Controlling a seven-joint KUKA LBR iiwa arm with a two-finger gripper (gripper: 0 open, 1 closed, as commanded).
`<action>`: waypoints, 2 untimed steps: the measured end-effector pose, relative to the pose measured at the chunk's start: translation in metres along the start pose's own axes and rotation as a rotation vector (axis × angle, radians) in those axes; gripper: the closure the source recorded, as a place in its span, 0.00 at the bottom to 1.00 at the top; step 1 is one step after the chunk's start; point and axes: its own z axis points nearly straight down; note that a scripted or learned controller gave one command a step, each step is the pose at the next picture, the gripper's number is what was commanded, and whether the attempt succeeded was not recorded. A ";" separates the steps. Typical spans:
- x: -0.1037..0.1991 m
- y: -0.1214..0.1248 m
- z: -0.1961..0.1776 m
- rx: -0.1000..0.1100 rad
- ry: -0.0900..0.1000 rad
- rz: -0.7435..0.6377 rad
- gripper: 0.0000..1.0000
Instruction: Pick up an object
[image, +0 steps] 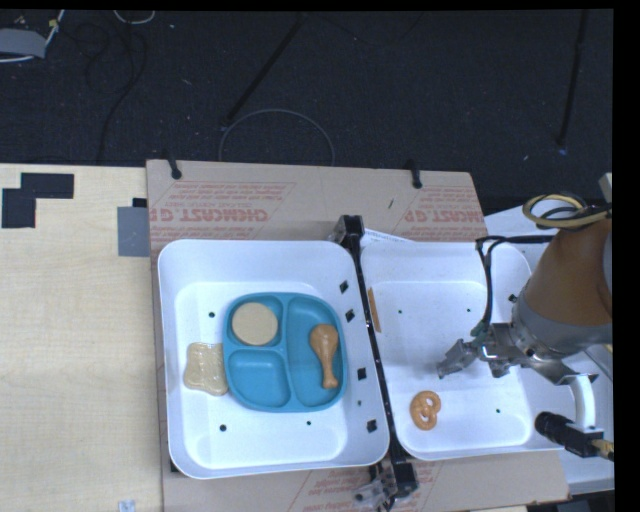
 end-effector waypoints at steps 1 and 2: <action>0.001 -0.001 0.054 0.000 0.000 0.001 0.00; 0.000 -0.001 0.041 -0.002 0.000 0.007 1.00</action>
